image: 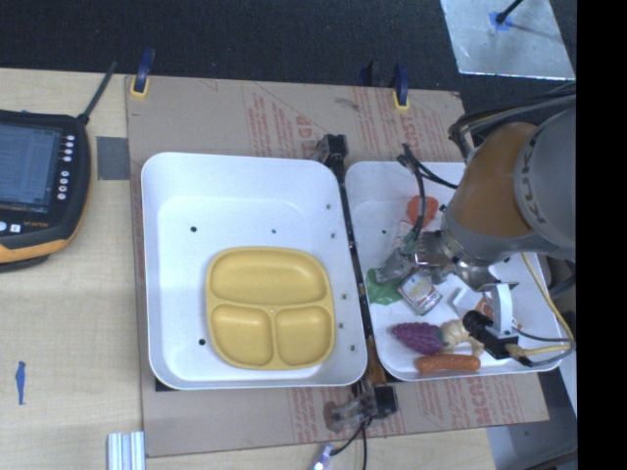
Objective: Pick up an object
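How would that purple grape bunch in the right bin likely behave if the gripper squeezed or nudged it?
The purple grape bunch looks like a bumpy toy, so the fingers may slip off its rounded lumps. It lies close against an orange sausage-shaped piece, so a nudge would probably shift both. It appears small, so likely light.

Two white bins [245, 174] [377, 189]; one yellow divided tray [270, 306]; one purple grape bunch [418, 337]; one orange sausage [448, 364].
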Robot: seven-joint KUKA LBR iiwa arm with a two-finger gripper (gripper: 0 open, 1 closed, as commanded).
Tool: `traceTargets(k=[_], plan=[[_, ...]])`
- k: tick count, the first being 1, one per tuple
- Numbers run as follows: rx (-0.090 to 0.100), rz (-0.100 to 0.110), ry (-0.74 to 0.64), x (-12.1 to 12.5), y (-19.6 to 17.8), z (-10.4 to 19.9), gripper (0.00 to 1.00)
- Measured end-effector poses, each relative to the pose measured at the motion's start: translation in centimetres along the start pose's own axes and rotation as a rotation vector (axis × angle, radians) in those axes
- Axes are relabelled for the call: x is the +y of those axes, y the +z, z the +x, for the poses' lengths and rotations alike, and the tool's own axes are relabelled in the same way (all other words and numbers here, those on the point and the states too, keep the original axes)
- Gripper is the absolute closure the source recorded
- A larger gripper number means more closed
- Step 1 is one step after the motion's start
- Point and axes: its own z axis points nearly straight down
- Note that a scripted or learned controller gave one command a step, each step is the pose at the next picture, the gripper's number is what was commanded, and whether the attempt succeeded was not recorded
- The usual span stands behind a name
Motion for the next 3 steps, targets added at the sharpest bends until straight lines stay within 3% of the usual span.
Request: traceTargets(k=[1,2,3], plan=[[0.0,-0.002,0.001,4.6,-0.1,0.1,0.0],[0.0,0.0,-0.001,0.9,0.0,-0.5,0.0],[0.0,0.001,-0.001,-0.2,0.0,-0.1,0.0]])
